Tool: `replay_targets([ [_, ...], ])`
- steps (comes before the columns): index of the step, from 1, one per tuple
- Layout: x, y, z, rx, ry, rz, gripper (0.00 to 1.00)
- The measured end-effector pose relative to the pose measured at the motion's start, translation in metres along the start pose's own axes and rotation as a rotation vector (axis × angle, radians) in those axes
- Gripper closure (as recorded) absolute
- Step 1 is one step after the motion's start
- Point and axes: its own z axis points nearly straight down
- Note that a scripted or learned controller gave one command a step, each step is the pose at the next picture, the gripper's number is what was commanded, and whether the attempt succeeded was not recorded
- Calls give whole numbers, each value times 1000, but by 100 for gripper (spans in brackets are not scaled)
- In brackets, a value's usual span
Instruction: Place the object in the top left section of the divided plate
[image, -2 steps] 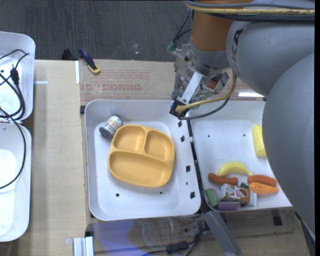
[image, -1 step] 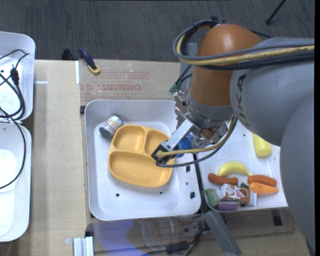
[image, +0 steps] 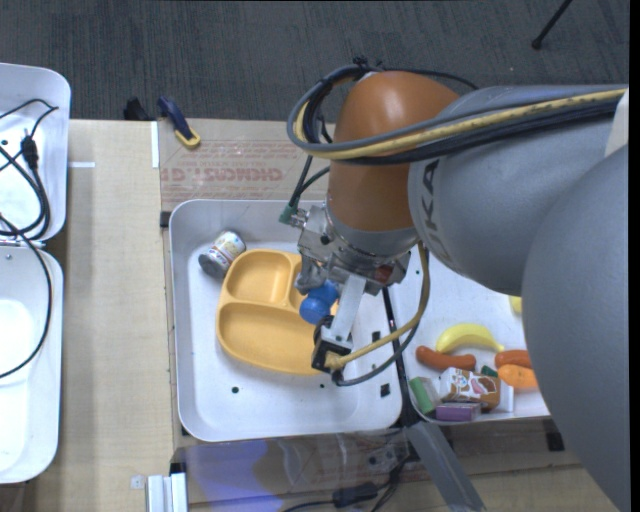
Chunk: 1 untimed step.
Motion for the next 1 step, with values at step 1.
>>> replay_targets([
  [1,-13,-34,27,-1,0,-153,100],
])
